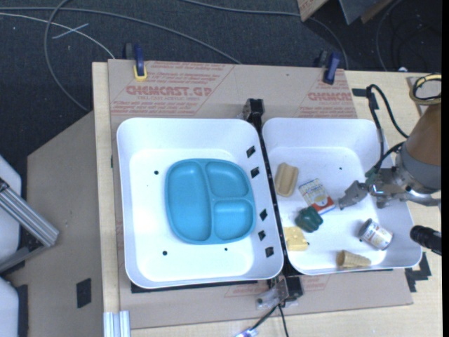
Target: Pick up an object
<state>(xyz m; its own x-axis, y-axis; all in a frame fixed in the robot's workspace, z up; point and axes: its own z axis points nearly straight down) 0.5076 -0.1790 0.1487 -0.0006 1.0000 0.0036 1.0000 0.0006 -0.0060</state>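
**White bin, small things, one to grab**

White plastic makes up both bins. The left bin (133, 188) has a blue tray (209, 201) in it. The right bin (365, 132) has the small things the arm can pick.

The gripper (353, 194) is low in the right bin, near its right side. Its dark tip points left toward the packet (313, 191) and sits close to it, with a little gap. Nothing looks to be between the tips. The view is too small here to tell if the gripper is spread or closed.

The closest things are the packet and the green lump (308, 220) just below it. The packet looks flat and thin, so it is likely light but hard to pinch off the floor. The green lump looks rounder and thicker, maybe soft. I think it is the better pick: grab it across its middle.

The tan block (285, 179) stands near the wall between the bins. It looks firm and easy to hold by its long sides. The can (374, 235) looks shiny and could roll or slip. The cheese (295, 239) and wedge (353, 260) lie at the front edge.
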